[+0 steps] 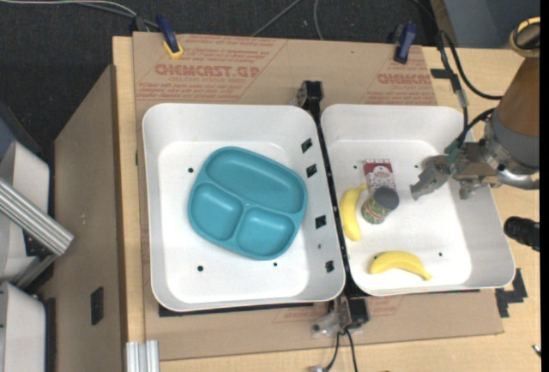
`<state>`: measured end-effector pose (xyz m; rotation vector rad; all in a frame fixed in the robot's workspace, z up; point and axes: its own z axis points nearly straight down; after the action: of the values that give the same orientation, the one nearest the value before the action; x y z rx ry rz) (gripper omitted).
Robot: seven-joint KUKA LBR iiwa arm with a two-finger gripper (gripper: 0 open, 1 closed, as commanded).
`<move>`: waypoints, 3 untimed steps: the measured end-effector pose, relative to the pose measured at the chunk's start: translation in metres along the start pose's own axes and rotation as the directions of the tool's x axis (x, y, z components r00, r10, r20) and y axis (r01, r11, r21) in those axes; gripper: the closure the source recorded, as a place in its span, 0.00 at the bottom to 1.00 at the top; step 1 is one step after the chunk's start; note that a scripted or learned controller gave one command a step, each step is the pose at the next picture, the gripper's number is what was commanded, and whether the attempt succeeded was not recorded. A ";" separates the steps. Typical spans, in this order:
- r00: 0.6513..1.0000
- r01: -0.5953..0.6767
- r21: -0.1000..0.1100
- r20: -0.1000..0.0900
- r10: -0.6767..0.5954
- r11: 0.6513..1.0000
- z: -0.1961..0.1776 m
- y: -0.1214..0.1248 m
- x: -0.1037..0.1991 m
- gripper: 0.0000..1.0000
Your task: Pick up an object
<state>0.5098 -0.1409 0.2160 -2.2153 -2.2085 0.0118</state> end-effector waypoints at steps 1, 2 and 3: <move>1.000 0.004 -0.013 0.003 -0.004 1.000 -0.006 0.003 0.000 0.00; 1.000 0.003 -0.009 0.001 -0.003 1.000 0.046 0.008 0.010 0.00; 1.000 0.003 -0.015 -0.002 -0.003 1.000 0.085 0.014 0.005 0.00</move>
<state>0.5222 -0.1355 0.1307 -2.2184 -2.2186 -0.0075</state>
